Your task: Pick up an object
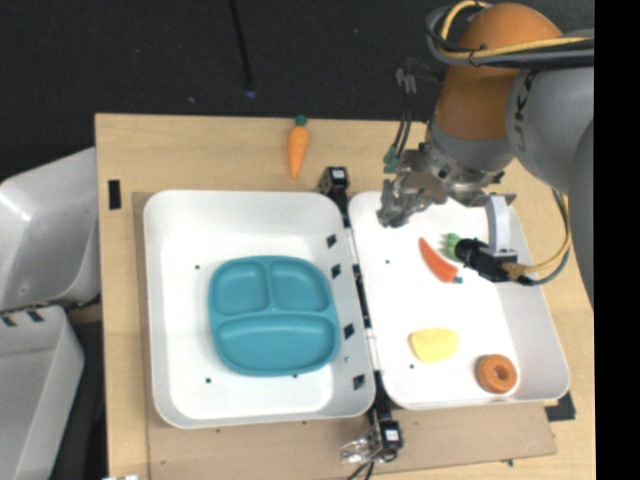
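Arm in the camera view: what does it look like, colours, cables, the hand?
The arm is grey with a rounded orange band above the wrist. Yellow and dark cables loop over that band. The hand is dark grey metal, with thin wires running down to it.

A red pepper (436, 260), a yellow lump (433, 345) and a brown doughnut (496, 373) lie apart at the frame's lower right.

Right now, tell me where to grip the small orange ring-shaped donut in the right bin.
Pinch the small orange ring-shaped donut across its outer rim from straight above: it lies flat near the right white bin's front corner, clear of the yellow piece.
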You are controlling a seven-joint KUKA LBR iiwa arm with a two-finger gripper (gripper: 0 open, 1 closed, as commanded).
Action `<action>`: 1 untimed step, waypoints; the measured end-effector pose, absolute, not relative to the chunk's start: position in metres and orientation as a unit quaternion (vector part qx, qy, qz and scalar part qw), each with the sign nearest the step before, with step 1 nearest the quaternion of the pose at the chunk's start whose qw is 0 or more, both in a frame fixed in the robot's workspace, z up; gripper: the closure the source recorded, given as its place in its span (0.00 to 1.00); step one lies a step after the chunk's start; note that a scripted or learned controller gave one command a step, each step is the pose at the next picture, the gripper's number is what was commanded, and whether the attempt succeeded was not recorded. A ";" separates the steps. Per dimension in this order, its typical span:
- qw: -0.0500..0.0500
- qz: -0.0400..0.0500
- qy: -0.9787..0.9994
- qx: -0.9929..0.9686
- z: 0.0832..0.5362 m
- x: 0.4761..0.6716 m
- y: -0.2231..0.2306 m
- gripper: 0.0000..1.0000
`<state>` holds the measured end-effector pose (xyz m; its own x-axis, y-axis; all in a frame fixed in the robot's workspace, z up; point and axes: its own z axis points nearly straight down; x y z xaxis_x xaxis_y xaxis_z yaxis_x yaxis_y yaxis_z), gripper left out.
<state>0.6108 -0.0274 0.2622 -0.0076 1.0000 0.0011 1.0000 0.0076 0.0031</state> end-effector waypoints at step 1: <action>0.001 0.001 0.709 0.705 0.255 0.619 0.017 1.00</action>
<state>0.6189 0.0168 0.2548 -0.0061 1.0000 0.0000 1.0000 0.0061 0.0022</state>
